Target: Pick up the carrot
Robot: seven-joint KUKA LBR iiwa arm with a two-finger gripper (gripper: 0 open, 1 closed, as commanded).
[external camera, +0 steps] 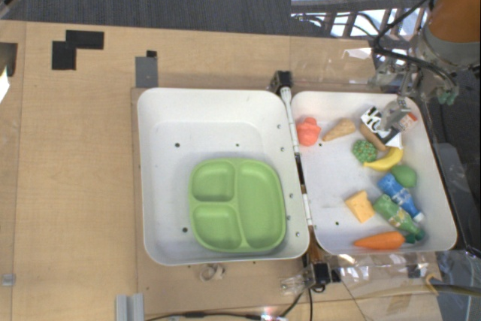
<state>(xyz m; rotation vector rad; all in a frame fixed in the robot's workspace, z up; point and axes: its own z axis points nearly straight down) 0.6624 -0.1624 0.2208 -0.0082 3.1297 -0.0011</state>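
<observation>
Your carrot (379, 240) lies untouched at the right bin's (331, 184) near edge; the gripper (396, 115) hovers well apart, its state impossible to tell.

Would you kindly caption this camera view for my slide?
Gripper hovers over the right bin's far end; carrot lies near its front.

- The arm (455, 7) shows a broad orange band over a grey ring near the wrist.
- Thin black cables (421, 0) run beside it.
- The gripper (396, 113) is a small grey metal piece, with a pale part and a reddish spot.
- A small green bit (449, 95) sits by the wrist.
</observation>
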